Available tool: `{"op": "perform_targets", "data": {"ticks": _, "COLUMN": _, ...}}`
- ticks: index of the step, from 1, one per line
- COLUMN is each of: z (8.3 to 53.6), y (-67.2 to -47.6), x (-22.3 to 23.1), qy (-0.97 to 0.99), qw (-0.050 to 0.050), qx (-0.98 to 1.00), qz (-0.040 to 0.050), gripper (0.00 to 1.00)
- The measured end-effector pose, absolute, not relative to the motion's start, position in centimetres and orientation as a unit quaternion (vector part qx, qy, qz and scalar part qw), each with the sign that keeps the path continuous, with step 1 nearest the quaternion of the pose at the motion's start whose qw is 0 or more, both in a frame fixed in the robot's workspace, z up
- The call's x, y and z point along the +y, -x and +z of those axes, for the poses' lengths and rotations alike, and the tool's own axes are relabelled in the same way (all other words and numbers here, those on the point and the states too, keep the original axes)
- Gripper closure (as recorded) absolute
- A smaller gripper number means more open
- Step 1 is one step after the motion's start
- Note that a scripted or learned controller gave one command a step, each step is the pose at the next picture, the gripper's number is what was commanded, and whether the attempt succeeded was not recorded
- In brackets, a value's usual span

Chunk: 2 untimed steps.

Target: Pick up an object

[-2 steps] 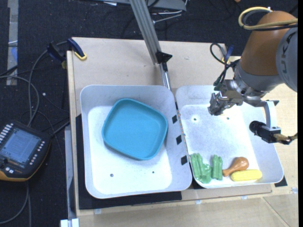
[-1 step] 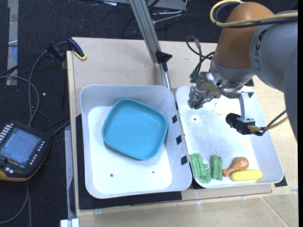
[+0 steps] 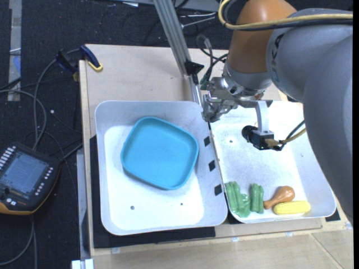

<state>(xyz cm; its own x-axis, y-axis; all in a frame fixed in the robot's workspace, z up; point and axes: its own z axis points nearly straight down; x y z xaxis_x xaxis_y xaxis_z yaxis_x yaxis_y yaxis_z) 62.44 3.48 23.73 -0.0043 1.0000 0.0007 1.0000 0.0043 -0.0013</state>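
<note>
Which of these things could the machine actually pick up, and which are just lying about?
For the job:
- square blue plastic plate, left white bin
- green toy vegetables, tan toy drumstick, yellow toy corn, right white bin
- end effector

Lying about:
- handheld control pendant
- black floor cables
- blue-and-yellow clamp

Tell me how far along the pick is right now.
Nothing looks picked yet. The gripper hangs over the divide between the bins, with no object visibly between its fingers. The blue plate lies in the left bin; the green toys, drumstick and yellow piece lie in the right bin's near corner.
</note>
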Motion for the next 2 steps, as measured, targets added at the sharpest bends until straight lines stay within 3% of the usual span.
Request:
{"op": "perform_targets", "data": {"ticks": 1, "z": 24.38, "y": -64.73, "x": 8.53, "qy": 0.706, "qw": 0.000, "qx": -0.709, "qz": -0.0002, "gripper": 1.00}}
{"op": "perform_targets", "data": {"ticks": 2, "z": 24.37, "y": -64.72, "x": 8.31, "qy": 0.707, "qw": 0.000, "qx": -0.707, "qz": 0.0000, "gripper": 0.00}}
